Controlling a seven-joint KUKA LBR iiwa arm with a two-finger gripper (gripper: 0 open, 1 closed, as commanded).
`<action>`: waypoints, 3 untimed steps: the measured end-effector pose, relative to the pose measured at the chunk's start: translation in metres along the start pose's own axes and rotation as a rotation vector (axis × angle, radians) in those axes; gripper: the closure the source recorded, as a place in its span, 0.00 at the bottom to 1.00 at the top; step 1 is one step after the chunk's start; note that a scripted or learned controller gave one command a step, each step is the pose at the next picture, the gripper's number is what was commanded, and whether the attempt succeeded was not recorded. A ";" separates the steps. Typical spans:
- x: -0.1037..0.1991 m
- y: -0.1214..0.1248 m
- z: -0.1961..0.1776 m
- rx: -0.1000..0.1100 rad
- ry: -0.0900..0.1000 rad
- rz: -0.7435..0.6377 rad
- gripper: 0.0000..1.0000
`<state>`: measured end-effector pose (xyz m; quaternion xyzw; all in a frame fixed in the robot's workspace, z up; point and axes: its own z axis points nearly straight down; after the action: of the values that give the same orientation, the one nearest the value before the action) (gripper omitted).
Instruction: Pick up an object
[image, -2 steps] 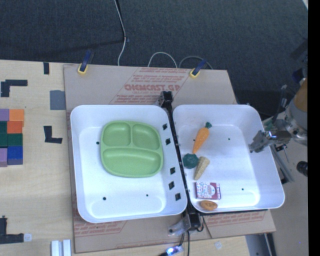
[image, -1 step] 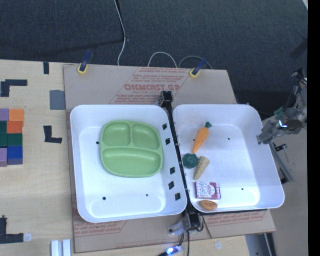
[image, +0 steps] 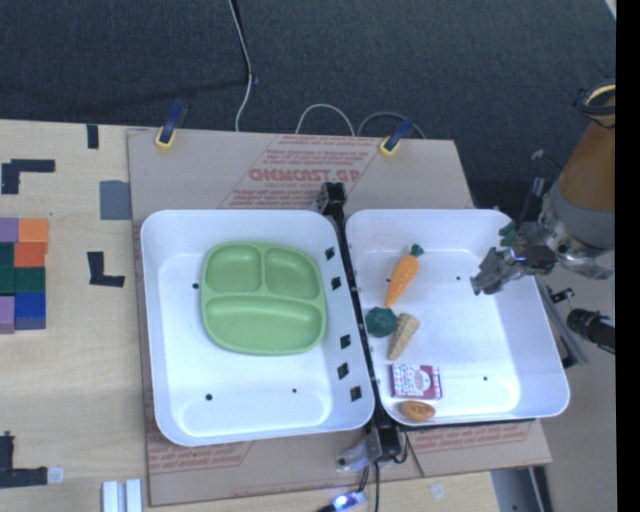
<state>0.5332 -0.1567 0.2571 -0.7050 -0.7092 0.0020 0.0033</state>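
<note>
Far off to the claw's left, past both bins, a stack of coloured blocks (image: 24, 272) sits on the wooden bench at the frame's edge, orange on top, then green, blue and purple. Closer in, still well left of the claw, the left bin (image: 170, 400) holds a green divided plate (image: 264, 298), lying flat with its three compartments facing up. A black divider strip (image: 343, 300) runs between the two bins, and both rest on a sheet of brown cardboard (image: 300, 170) clipped at its far corners.

The right bin (image: 520, 390) holds the loose items, all to the left of the claw and apart from it. A toy carrot (image: 401, 276) lies tilted, its green top pointing up and toward the claw; it is the nearest piece. Below it a dark teal round piece (image: 380, 321) touches a pale cone-shaped piece (image: 402, 335). Farther down, near the bin's front wall, a small red and white packet (image: 415, 380) lies flat with an orange oval piece (image: 416, 410) just beneath it.

The claw (image: 492, 275) hangs over the right side of the right bin, near its right wall, with the grey and orange arm (image: 588, 190) behind it at the right edge. Nothing is between its fingers, and whether they are spread or pressed together I cannot tell
</note>
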 end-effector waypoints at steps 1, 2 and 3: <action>0.061 0.003 0.004 0.000 0.000 -0.002 1.00; 0.115 0.002 0.024 0.001 -0.002 0.001 1.00; 0.158 -0.004 0.026 0.000 -0.002 0.001 1.00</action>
<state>0.5286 0.0011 0.2318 -0.7055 -0.7087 0.0030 0.0025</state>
